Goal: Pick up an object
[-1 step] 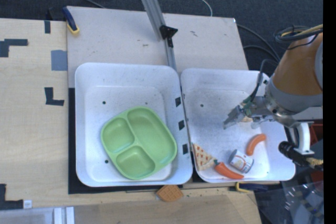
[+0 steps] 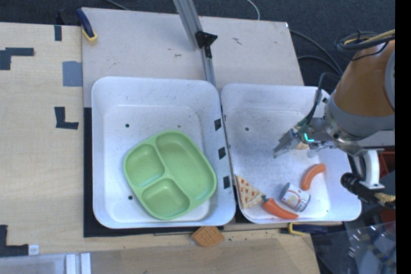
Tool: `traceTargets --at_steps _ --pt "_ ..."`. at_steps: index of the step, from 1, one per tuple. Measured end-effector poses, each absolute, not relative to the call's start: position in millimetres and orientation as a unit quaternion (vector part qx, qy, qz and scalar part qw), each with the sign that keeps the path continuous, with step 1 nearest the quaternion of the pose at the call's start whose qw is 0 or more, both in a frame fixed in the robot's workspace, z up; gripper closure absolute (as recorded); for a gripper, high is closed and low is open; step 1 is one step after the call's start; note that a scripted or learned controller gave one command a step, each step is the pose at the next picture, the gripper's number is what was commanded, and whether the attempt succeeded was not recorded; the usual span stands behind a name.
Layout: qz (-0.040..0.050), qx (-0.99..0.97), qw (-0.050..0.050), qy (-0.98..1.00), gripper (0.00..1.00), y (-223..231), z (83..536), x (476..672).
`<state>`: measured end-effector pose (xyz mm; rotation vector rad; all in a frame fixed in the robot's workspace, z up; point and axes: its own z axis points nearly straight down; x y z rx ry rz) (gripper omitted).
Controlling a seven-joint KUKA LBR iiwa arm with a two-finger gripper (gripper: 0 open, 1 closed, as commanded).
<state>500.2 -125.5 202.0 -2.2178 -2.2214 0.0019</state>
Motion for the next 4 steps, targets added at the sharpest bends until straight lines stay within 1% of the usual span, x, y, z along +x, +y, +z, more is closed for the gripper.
traceTargets --at_steps 1,2,3,4 --pt "0.0025 -0.707 0.003 -0.707 0.00 -132 141 501.0" --pt "0.0001 -0.707 0.000 -0.707 0.00 -131 90 501.5" --pt "0.0003 -0.707 0.001 -0.708 1.00 -131 101 501.2" --pt "-0.0006 -0.707 -0.002 -0.707 1.00 -139 159 504.2"
